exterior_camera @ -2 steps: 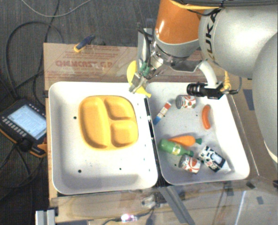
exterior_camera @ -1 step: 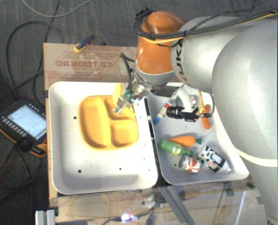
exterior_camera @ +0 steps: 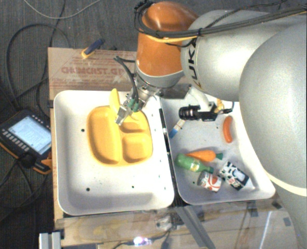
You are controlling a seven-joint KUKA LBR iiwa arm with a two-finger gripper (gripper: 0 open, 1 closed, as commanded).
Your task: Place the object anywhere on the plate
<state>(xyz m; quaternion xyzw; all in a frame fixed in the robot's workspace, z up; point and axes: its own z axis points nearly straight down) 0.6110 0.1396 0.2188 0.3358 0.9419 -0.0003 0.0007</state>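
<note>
The tool (exterior_camera: 123,114) hangs over the upper right part of the yellow plate (exterior_camera: 109,139), which lies in the left bin (exterior_camera: 70,191). From where I stand I cannot tell how far it is open. Just beside it there is a pale yellow object (exterior_camera: 113,97), maybe a banana, at the upper edge of the plate; whether the tool holds it or it only leans there, I cannot say. This is the risk I see: if the object is let go so near the rim, it could tip outward and slide onto the white floor of the bin. The plate has compartments with raised ridges (a round thing may roll on them). The right bin (exterior_camera: 257,188) keeps a carrot (exterior_camera: 203,155), a green bottle (exterior_camera: 191,163) and other small things, well apart from here.
</note>
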